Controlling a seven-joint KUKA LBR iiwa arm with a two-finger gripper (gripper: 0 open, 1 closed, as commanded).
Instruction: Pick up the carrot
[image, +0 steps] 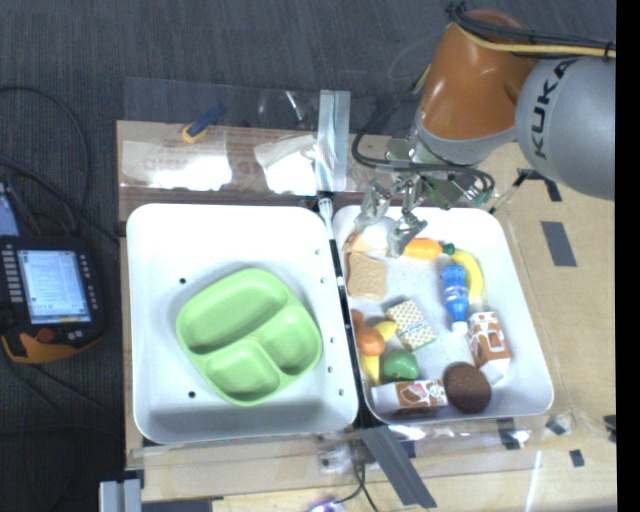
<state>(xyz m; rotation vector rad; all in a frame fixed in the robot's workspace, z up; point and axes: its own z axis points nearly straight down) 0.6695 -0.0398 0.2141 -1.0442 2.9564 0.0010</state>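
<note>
Tool (392, 215) sits at upper right of frame, over the top-left corner of the right bin (520, 262), fingers apart, nothing between them. Carrot (424, 248) lies just right of the lower fingertip, near it; contact can't be judged. Carrot is orange with a green end, in the upper part of the right bin, beside the banana (470, 273) and above the blue bottle (455, 296). A bread slice (366, 274) lies below the tool. Lower in the same bin: patterned cube (411, 323), tomato (369, 340), green item (400, 364), brown round item (466, 386), small cartons (488, 342). Left bin (160, 245) holds a green divided tray (250, 332) at centre frame. Grey arm (570, 110) with orange band enters from top right. Handheld screen (48, 290) at far left on the floor.
</note>
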